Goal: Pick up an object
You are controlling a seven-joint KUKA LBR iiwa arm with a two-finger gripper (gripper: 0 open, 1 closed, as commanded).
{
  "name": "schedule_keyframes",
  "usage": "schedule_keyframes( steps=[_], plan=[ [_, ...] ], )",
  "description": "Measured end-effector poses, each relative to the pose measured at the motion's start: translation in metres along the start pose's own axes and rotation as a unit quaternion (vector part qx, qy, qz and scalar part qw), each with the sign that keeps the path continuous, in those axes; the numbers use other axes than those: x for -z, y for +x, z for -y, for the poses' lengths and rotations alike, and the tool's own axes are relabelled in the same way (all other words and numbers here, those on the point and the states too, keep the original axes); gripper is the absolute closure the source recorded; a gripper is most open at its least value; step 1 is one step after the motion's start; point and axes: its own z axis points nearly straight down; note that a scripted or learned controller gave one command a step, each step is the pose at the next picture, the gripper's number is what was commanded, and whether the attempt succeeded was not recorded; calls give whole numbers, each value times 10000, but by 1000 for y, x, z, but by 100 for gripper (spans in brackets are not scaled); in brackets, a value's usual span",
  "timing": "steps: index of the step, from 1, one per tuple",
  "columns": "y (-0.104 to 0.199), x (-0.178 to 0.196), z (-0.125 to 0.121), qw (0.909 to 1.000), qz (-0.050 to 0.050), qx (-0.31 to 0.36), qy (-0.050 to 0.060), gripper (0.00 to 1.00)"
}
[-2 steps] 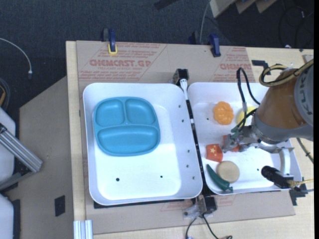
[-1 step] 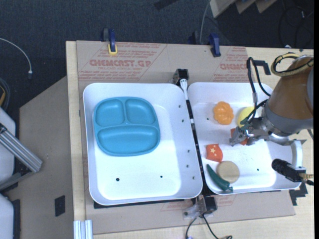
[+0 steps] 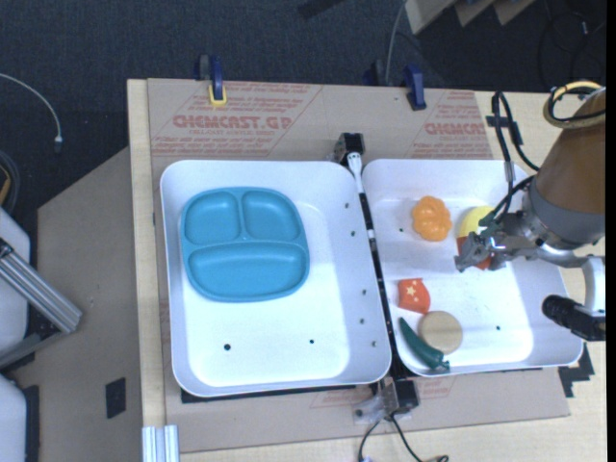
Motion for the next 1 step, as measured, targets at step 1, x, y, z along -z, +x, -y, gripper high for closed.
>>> schedule_keyframes(
  steps=[1],
  plan=[
    [-1, 63, 3, 10000, -1, -1, -9, 100]
  ],
)
